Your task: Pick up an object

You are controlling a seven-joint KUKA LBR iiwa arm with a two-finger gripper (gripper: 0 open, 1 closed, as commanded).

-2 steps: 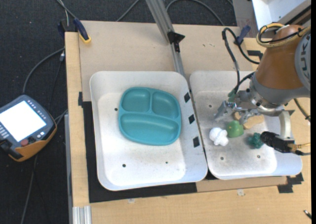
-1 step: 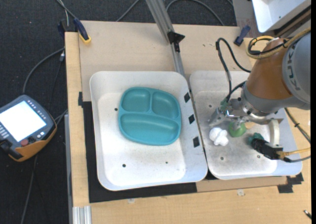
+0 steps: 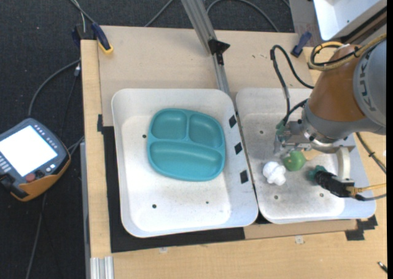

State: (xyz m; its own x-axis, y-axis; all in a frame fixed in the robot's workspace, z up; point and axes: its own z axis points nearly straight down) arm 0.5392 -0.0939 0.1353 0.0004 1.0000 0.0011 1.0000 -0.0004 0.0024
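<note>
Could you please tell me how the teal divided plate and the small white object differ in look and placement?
The teal divided plate is large, flat and split into three compartments; the small white object is tiny and lumpy. The plate lies alone in the left white bin, while the white object sits in the right white bin beside a small green object. Both rest on a bin floor.

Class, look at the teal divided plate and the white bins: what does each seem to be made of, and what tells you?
Teal divided plate: probably moulded plastic, smooth with a soft sheen, rounded compartment ridges. White bins: likely thin formed plastic, matte, speckled with scuffs, rounded rims.
</note>
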